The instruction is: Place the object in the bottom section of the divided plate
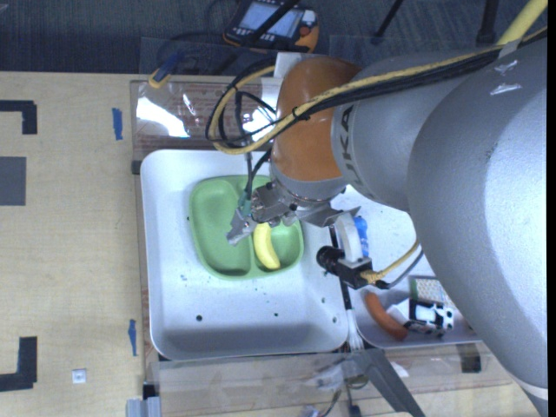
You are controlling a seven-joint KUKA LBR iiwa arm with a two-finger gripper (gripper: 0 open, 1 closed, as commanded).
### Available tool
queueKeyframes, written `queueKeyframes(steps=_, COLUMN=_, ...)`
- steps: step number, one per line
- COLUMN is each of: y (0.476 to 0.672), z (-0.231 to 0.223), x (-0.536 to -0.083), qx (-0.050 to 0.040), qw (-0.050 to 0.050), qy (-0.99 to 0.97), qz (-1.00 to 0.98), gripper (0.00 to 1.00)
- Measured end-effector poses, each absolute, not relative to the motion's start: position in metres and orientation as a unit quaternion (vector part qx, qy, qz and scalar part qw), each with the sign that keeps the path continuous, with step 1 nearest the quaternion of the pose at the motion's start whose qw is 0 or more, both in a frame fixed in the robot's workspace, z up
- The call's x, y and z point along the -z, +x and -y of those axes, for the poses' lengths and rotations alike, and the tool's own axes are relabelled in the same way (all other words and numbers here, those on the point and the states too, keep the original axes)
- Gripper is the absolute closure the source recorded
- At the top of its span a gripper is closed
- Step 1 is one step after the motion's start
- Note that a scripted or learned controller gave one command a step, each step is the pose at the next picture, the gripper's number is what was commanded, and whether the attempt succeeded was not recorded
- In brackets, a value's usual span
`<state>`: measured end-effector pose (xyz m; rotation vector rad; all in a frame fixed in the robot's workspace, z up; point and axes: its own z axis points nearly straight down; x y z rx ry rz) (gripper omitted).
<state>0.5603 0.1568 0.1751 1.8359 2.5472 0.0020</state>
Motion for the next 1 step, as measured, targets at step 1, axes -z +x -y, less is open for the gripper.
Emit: queueKeyframes(steps=1, y=0.5578, z=-0.1545, x=-0.1216, qx=0.0008, qw=-0.001, qy=0.619, qz=-0.786, gripper=0.00)
